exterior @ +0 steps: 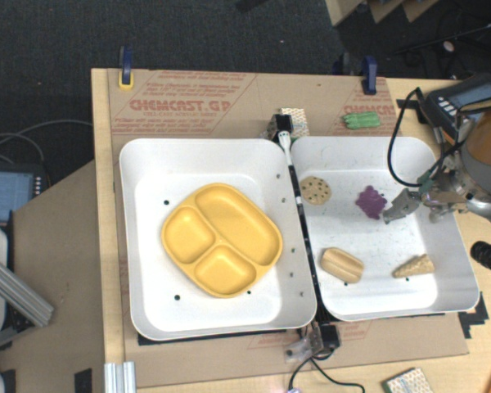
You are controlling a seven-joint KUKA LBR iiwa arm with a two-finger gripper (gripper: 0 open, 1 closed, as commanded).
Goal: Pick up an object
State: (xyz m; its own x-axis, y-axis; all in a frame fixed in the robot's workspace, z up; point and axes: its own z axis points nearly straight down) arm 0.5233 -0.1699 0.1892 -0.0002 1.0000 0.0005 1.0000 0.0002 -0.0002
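Camera view from above, described from the near edge of the surface [229, 97] to the far edge.

Nearest the viewer, in the right bin [450, 297], a tan wedge-shaped piece [414, 266] lies below the gripper [395, 209] and slightly to its right, apart from it. A tan bread-roll-shaped object [342, 264] lies below and to the left of the gripper, near the bin's left wall.

In the left bin [143, 219], well to the gripper's left, sits a yellow three-compartment plate [221, 238], turned at an angle to the bin walls.

At mid-depth the gripper hangs over the right half of the right bin, reaching in from the right with its grey fingers pointing left and slightly down. Whether the fingers are spread or closed cannot be told, and nothing is seen between them. A purple object [371, 201] lies just beside the fingertips on their left; contact cannot be determined. Farther left, a round brown cookie with dark specks [315, 190] rests near the bin's upper left corner.

Beyond the bins, a green object [361, 120] lies on the bare surface, above and slightly left of the gripper. Two blue clamps [126, 66] grip the far edge, and a black cable [397, 142] loops from the arm [475, 170] over the bin's far rim.
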